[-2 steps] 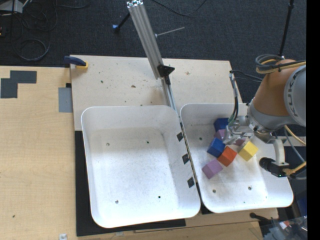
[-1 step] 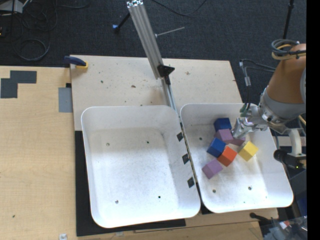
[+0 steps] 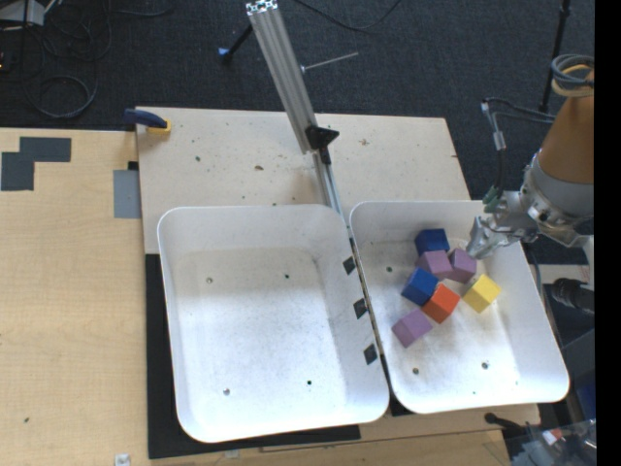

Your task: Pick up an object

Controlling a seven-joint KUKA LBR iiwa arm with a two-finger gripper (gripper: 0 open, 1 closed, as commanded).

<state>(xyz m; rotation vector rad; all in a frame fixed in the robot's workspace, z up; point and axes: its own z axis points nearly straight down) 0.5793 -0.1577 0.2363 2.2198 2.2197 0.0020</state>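
Blocks, seven counted: two blue (image 3: 432, 240), three purple (image 3: 436, 263), one orange (image 3: 442, 303), one yellow (image 3: 481, 292), clustered in the right bin (image 3: 505, 386) just left of and below the gripper (image 3: 482, 241). We cannot tell how its jaws stand or confirm any hold.

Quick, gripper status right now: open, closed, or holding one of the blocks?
Gripper: cannot be told from this view; it sits low in the right bin, just above the purple block, with no block seen lifted.

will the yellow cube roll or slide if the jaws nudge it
The yellow cube has flat faces, so it would probably slide, not roll. It looks small and solid, likely light and stiff. The orange cube sits close beside it and may get pushed along.
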